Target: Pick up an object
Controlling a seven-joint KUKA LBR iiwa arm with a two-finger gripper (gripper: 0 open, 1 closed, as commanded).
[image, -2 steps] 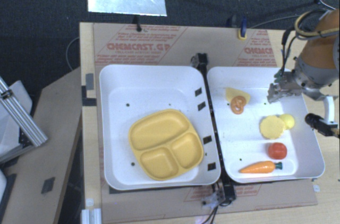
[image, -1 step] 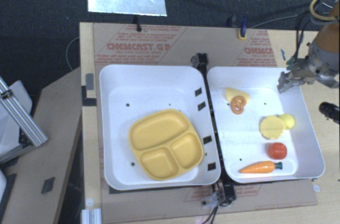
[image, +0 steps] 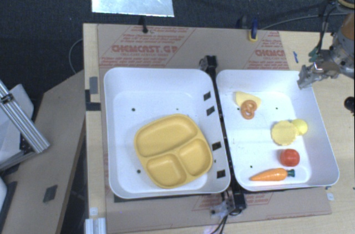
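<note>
The right bin (image: pixel 324 133) holds several toy foods: an orange carrot (image: pixel 269 174) near the front, a red tomato (image: pixel 289 157), a pale yellow round piece (image: pixel 284 132) with a small yellow ball (image: pixel 300 126) beside it, and an orange pretzel ring (image: pixel 248 110) lying on a pale yellow wedge (image: pixel 244 98). My gripper (image: pixel 308 76) hangs at the bin's far right corner, above the rim and apart from all the foods. Nothing shows between its tips.
A yellow three-compartment tray (image: pixel 173 149) lies in the left bin (image: pixel 122 116). A black divider with clips (image: pixel 217 116) runs between the bins. Cables cross the bench's back edge near a blue clamp (image: pixel 254 28). A metal frame (image: pixel 22 122) stands at the left.
</note>
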